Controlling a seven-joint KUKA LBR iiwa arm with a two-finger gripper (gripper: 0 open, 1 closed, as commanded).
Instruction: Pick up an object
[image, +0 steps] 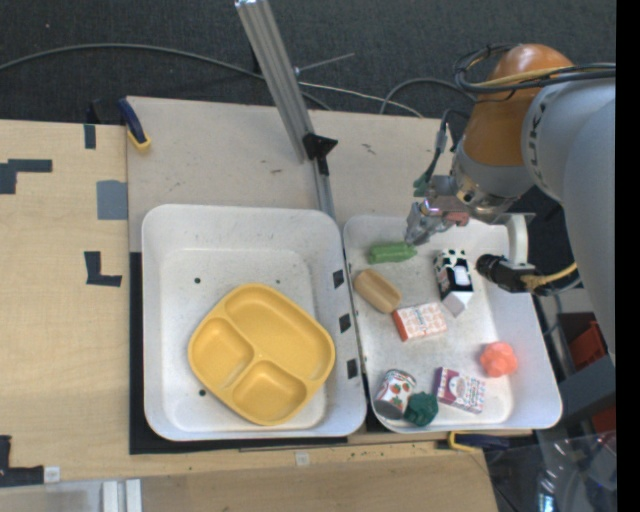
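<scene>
Camera view | jaws (418, 232) grip unclear | green block (391, 254) just beside, lower-left

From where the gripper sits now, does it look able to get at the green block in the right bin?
Probably yes. The gripper hangs just right of the green block, which lies apart from the tan roll, nothing covering it.

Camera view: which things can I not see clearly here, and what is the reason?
- Tool, camera view: small and blurred against the right bin; finger state unreadable.
- Printing on the red-white box, purple carton and black-white carton: too small to read.
- Round tin: partly covered by the dark green object.
- Arm: cut off by the right edge.
</scene>
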